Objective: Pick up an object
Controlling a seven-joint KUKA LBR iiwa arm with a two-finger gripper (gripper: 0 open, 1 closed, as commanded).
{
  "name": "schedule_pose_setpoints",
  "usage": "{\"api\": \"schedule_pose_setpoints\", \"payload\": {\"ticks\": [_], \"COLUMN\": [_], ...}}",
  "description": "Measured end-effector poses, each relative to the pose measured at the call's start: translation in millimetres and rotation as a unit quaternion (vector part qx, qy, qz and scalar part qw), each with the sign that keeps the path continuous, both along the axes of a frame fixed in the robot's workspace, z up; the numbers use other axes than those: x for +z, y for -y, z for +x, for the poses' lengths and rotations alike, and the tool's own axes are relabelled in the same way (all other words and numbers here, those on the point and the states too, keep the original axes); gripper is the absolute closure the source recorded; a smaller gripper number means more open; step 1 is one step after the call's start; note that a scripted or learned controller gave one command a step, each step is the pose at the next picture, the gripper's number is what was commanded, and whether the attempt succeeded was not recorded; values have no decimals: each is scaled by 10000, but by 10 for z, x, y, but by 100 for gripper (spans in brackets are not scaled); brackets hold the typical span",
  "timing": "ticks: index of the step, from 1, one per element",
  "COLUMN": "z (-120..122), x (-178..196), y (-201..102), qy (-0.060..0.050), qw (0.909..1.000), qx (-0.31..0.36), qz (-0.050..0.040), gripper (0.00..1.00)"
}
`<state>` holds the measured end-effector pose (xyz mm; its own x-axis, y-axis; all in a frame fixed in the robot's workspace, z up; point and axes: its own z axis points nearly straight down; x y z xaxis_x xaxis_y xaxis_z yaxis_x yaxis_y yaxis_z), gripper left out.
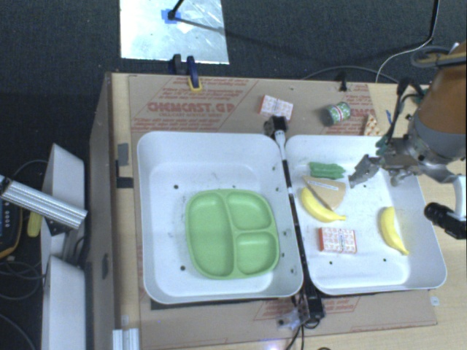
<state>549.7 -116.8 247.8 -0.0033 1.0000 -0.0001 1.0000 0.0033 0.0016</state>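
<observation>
grey gripper point(363, 172) above right bin point(427, 268)

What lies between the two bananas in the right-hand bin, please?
In the camera view, bare white bin floor separates the left banana from the right banana. The small red-and-white card sits slightly below that stretch, nearer the left banana.

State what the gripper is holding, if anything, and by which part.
Nothing is held. The gripper hangs over the right bin, beside the green object, with nothing between its fingers.
</observation>
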Motion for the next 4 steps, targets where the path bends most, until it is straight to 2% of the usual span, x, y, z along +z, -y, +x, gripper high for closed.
{"api": "schedule_pose_setpoints", "payload": {"ticks": [1, 2, 3, 4], "z": [398, 239, 272, 115], "x": [-1215, -1554, -1596, -1636], "y": [-200, -283, -338, -263], "qy": [-17, 98, 40, -7], "qw": [10000, 10000, 10000, 10000], "qx": [-1, 3, 6, -9], "qz": [2, 18, 7, 1], "gripper": [0, 0, 0, 0]}}
